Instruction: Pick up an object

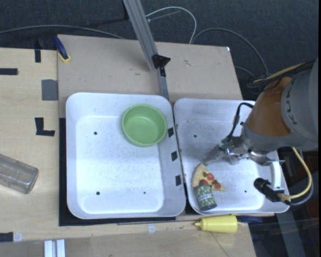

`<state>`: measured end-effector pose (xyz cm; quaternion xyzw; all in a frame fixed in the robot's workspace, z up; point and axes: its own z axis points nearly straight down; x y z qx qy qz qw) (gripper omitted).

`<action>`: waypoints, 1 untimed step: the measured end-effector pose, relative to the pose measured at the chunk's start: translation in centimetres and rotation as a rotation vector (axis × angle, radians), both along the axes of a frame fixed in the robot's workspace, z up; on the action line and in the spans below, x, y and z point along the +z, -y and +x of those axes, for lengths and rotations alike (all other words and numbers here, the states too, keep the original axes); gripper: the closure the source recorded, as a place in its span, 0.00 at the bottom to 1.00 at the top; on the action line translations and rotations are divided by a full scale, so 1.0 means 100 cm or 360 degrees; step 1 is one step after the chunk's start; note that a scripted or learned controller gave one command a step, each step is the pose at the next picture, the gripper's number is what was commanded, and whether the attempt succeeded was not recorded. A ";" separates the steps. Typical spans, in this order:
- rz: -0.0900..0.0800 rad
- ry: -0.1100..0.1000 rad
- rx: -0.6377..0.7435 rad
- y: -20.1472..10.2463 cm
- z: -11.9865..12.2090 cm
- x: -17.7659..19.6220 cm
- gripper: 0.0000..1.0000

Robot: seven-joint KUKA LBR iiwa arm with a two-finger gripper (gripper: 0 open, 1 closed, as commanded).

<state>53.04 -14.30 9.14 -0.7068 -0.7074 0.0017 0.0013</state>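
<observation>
My gripper (215, 154) hangs low over the middle of the right bin (214, 116), pointing down and to the left. Just below it, near the bin's front left corner, lies a toy pizza slice (206, 176). A small green can (206, 198) lies on its side against the slice. I see nothing in the gripper. A green bowl (144, 125) stands upright in the back right part of the left bin (75, 159).
A yellow mustard bottle (220, 224) lies on the bench just outside the right bin's front rim. A clear plastic container (10, 171) rests on the bench at far left. A slanted metal pole (142, 23) crosses above the bins' back edge.
</observation>
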 end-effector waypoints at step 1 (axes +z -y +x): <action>0.0001 0.0007 0.0001 -0.001 0.001 -0.001 0.00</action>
